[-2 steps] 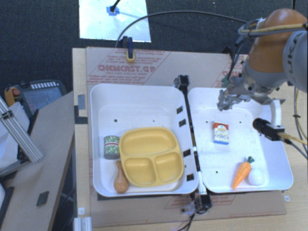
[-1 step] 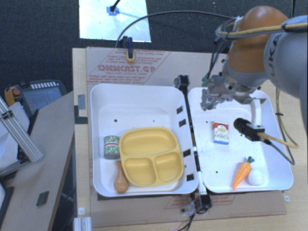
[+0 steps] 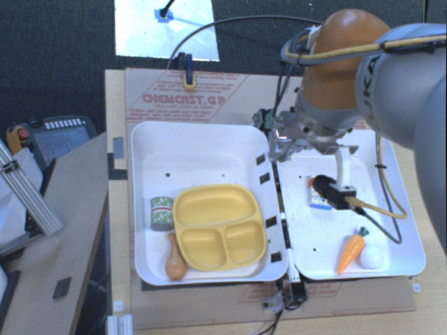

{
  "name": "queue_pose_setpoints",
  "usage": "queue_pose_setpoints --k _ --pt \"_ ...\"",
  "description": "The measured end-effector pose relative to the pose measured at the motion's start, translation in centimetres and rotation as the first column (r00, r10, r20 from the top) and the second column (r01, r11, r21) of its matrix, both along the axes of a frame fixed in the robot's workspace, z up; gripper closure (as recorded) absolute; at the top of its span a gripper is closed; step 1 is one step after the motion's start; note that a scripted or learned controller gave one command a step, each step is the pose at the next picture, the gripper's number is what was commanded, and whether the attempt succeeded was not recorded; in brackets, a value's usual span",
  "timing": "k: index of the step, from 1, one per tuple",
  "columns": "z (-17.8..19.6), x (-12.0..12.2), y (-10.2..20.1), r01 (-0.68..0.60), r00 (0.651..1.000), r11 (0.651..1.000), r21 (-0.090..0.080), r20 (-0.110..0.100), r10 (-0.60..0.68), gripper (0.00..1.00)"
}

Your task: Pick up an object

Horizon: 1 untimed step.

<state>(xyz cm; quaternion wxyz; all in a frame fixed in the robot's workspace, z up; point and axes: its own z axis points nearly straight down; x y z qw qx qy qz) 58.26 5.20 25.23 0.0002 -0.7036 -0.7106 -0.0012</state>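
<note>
Gripper [image 3: 285,145] hangs over the far end of the ridge where the two bins meet, under the orange-banded wrist. Spread or closed — cannot tell, the wrist body covers it. Nothing seen held.

Candidates lie in the right-hand bin [image 3: 314,257] as the camera sees it:
- Toy carrot [image 3: 350,252], toward the near corner, well apart from the gripper and diagonally down-view and to the right of it. Long axis tilted: orange tip toward the near rim, green top pointing away and slightly right.
- White ball [image 3: 372,257], just beside the carrot on its right, possibly touching.
- Small blue-and-white item [image 3: 319,202], mid-bin and nearer the gripper, partly covered by the robot's own hardware; kind not clear.

Left-hand bin [image 3: 188,159]: yellow divided plate [image 3: 220,225], a small can [image 3: 161,213] upright against its left edge, a tan drumstick-shaped toy [image 3: 174,257] at its near-left corner.

Judgement: the carrot is the cleanest target — a grasp should close across its tilted axis. The ball crowds one side and may get nudged.
</note>
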Motion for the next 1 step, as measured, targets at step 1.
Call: queue_pose_setpoints --k 1 --pt "-0.32 0.17 4.63 0.001 1.0 1.0 0.0 0.0 -0.001 1.0"
